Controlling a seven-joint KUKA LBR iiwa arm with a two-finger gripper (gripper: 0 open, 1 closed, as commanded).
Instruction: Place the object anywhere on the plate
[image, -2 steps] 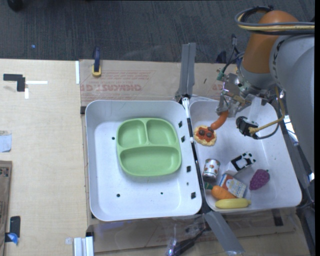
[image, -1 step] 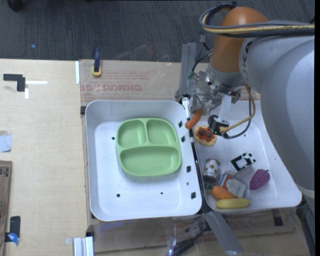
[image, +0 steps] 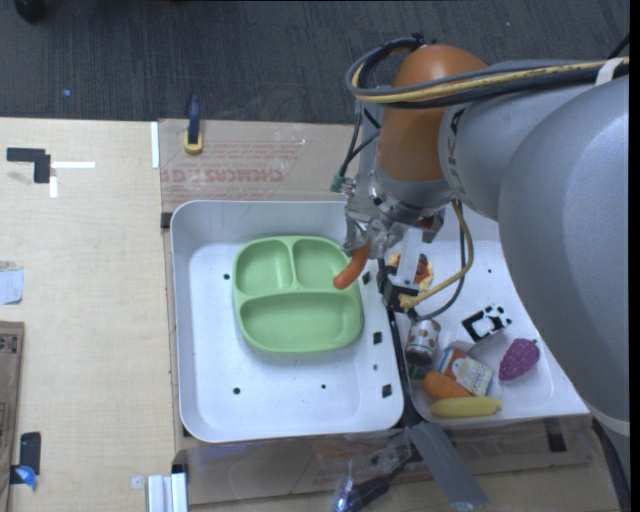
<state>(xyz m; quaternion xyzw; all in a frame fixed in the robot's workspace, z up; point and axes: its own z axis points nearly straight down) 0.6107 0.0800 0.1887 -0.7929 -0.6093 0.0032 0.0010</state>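
A green plate (image: 290, 320) with three compartments lies in the left white bin (image: 210, 400). An orange sausage-shaped object (image: 350, 270) hangs tilted over the plate's upper right compartment, at its right rim. My gripper (image: 362, 250) reaches down from the arm and is shut on the upper end of that orange object. Whether the object's lower end touches the plate I cannot tell.
The right bin (image: 530, 400) holds several items: a purple fruit (image: 518, 359), a yellow banana shape (image: 466, 407), an orange carrot shape (image: 440, 384), a small can (image: 421, 341) and a white packet (image: 474, 376). The arm's large grey body covers the right side.
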